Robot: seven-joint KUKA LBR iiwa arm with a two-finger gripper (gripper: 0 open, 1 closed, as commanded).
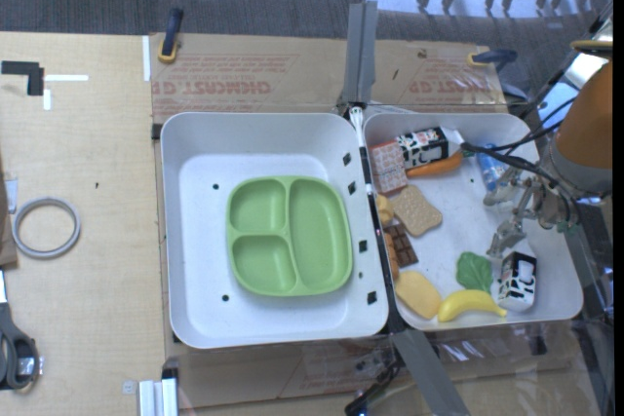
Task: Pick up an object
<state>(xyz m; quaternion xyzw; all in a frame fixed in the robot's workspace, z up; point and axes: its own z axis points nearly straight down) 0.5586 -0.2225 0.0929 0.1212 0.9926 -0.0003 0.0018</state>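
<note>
Hovering low in the right bin [546, 127], the gripper [509, 239] (finger state cannot be determined) sits just above the black-and-white carton [518, 281], which rests on the bin floor, so lifting remains.

The arm [593, 127] is running off the right edge, only its orange band showing. The gripper [507, 244] is blurring into cables, its fingers too small to read. Scissors [15, 358] are being cut by the left edge. The chocolate [400, 245] is lying partly under the cracker [417, 209].
</note>
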